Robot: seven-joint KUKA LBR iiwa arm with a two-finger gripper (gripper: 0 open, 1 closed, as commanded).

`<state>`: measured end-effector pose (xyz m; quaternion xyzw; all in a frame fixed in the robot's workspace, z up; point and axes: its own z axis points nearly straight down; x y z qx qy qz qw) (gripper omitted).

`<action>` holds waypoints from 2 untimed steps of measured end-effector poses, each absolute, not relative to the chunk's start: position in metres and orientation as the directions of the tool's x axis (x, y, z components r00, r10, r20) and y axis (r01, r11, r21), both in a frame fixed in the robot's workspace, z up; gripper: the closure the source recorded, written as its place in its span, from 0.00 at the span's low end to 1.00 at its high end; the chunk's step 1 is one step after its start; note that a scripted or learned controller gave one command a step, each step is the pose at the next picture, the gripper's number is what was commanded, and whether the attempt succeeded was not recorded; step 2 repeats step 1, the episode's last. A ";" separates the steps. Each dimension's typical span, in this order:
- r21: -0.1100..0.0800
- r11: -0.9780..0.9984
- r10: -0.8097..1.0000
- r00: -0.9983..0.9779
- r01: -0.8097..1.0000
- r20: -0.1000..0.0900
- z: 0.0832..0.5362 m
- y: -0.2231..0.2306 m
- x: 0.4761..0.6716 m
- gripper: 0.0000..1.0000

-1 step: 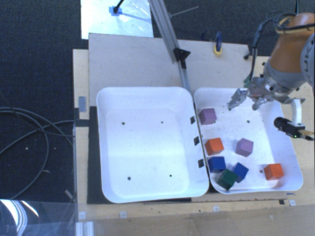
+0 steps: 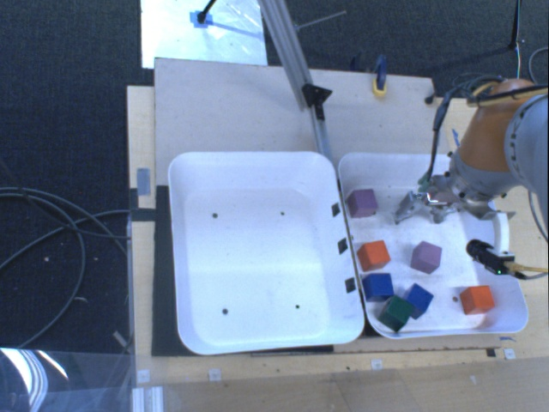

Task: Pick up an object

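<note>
Several cubes lie in the right bin [image 2: 515, 316]: a purple cube [image 2: 363, 202] at its back left, an orange cube [image 2: 373, 254], a second purple cube [image 2: 426, 257], two blue cubes [image 2: 377, 286] [image 2: 419, 299], a green cube [image 2: 396, 312] and another orange cube [image 2: 477, 299] at the front right. My gripper [image 2: 420, 212] hangs over the back middle of this bin, between the two purple cubes. Its metal fingers [image 2: 402, 214] are spread open with nothing between them.
The left bin [image 2: 184, 230] sits beside the right one, their rims touching. A slanted grey pole [image 2: 287, 41] with a black clamp reaches down to the back edge between the bins. A black cable connector [image 2: 485, 254] hangs by the arm's wrist over the right bin.
</note>
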<state>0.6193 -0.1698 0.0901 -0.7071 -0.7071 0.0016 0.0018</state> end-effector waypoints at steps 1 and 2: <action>-0.003 -0.005 1.000 0.005 1.000 -0.001 0.090 -0.206 0.539 0.00; -0.003 -0.005 1.000 0.005 1.000 -0.001 0.090 -0.206 0.539 0.00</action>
